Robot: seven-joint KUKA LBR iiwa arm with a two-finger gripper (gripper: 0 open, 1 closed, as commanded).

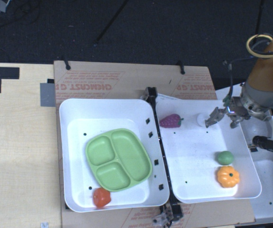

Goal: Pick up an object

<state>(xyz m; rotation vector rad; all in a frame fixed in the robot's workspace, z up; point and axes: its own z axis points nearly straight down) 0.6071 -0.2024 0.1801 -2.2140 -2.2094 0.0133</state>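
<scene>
The gripper [223,118] hangs spread wide and holding nothing over the right bin's [193,194] far right corner

The one camera looked down at a slant on the two white bins [200,194]. I reached in from its right.

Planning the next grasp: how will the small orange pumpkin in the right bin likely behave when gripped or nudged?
The orange pumpkin looks rounded, so a nudge would probably roll it, perhaps into the green ball close beside it. Its surface looks smooth and glossy, so it may slip from the gripper. It is small and probably light.
</scene>
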